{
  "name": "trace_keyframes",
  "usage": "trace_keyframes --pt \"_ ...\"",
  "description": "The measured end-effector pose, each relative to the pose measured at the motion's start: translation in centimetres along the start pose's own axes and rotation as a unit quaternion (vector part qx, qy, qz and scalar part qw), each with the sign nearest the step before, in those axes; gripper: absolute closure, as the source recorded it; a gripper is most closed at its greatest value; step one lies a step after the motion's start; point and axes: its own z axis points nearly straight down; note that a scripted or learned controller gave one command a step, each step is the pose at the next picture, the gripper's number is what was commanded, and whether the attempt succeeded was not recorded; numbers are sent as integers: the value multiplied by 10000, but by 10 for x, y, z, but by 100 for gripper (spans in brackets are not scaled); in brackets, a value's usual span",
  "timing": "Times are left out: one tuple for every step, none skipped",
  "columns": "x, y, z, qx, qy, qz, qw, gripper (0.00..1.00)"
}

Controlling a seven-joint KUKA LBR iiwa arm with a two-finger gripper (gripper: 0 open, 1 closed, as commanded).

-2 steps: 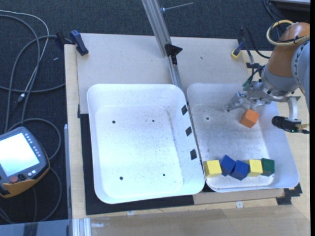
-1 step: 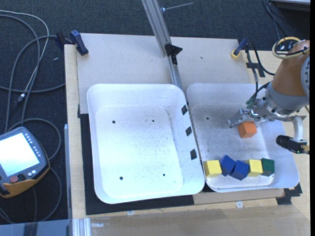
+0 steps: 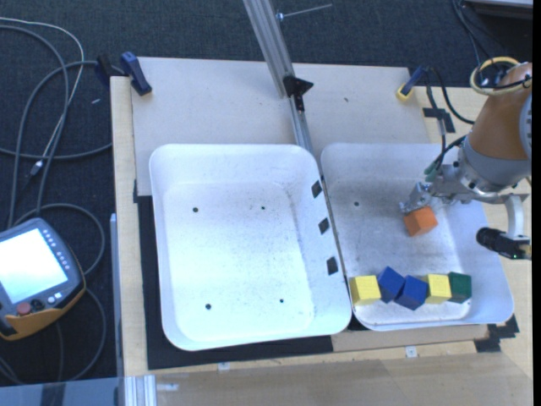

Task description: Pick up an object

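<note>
An orange block (image 3: pixel 420 221) lies tilted in the right white bin (image 3: pixel 372 167), near its middle right. My gripper (image 3: pixel 418 201) reaches in from the right and its tip sits directly at the block's upper edge; I cannot make out whether it touches the block. Along the bin's front wall lies a row of blocks: a yellow one (image 3: pixel 365 288), two blue ones (image 3: pixel 390 282) (image 3: pixel 413 293), another yellow one (image 3: pixel 439 288) and a green one (image 3: pixel 459 286).
The left white bin (image 3: pixel 228 244) adjoins the right one, with black clips on the shared rim (image 3: pixel 325 225). A slanted metal pole (image 3: pixel 269 36) crosses the bench's back. Clamps (image 3: pixel 135 72) (image 3: pixel 412 81) hold the board's far corners. A teach pendant (image 3: pixel 34 273) and cables lie on the floor at left.
</note>
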Motion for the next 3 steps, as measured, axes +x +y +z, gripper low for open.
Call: trace_keyframes --pt "83 -9 -43 2 21 -36 10000 100" --pt "190 -1 -129 -31 14 -50 10000 100" --pt "256 -50 -86 56 13 -34 10000 100"
